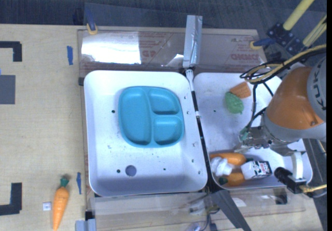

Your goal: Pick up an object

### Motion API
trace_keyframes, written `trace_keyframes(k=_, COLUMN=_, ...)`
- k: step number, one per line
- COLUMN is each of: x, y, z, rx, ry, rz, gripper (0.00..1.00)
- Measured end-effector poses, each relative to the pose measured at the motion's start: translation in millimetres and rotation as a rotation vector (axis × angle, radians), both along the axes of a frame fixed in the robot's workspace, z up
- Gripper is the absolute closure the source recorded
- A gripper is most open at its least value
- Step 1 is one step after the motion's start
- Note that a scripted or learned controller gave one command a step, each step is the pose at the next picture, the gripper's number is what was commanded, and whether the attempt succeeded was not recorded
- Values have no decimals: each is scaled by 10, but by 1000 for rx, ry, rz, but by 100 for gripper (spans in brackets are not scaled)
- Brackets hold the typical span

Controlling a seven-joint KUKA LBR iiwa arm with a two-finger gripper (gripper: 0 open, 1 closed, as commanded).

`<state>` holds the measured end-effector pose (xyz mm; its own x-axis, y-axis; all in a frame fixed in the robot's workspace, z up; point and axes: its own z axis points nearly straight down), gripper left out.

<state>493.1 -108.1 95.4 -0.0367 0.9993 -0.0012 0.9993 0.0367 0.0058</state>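
Two bins, arm over the right one

Two white bins sit side by side on the desk. Left of the divider, the left bin holds a blue sectioned tray. Right of the divider, the right bin holds a green object, an orange piece and a cluster of orange and white items. The end effector hangs just above that cluster; I cannot tell its state.

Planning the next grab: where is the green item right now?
In the camera view, the green item lies in the right bin, toward its far end, touching an orange piece just behind it and left of the arm.
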Motion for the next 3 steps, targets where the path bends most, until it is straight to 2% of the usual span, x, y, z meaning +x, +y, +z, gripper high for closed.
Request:
trace_keyframes(k=1, x=-53, y=-109, z=324, rx=2, ry=11, rz=-244, gripper=100)
trace_keyframes(k=2, x=-40, y=265, z=863, rx=1, ry=11, rz=-401, gripper=100)
trace_keyframes(k=3, x=357, y=265, z=858, rx=1, ry=12, rz=-297, gripper=100)
